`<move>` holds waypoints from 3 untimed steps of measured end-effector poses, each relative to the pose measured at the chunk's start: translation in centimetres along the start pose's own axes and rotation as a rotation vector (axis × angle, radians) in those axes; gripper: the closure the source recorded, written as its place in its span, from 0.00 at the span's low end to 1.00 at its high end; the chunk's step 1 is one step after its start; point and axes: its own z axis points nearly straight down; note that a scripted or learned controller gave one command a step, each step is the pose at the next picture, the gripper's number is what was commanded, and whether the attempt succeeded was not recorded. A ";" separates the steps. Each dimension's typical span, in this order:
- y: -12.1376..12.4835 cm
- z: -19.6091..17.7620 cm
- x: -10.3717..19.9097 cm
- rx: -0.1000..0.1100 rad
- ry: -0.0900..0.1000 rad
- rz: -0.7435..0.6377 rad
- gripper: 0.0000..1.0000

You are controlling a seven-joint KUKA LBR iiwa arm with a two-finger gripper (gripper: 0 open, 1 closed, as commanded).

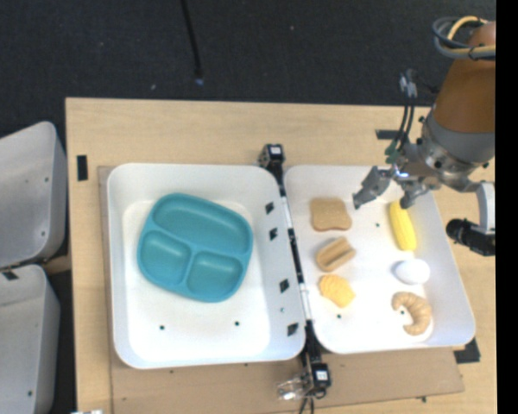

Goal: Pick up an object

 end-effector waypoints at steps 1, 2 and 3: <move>0.2 -0.7 0.0 -0.012 -0.002 -0.003 0.00; -0.1 5.6 -0.3 -0.006 -0.002 -0.001 0.00; 0.9 10.9 0.0 -0.009 -0.003 0.001 0.00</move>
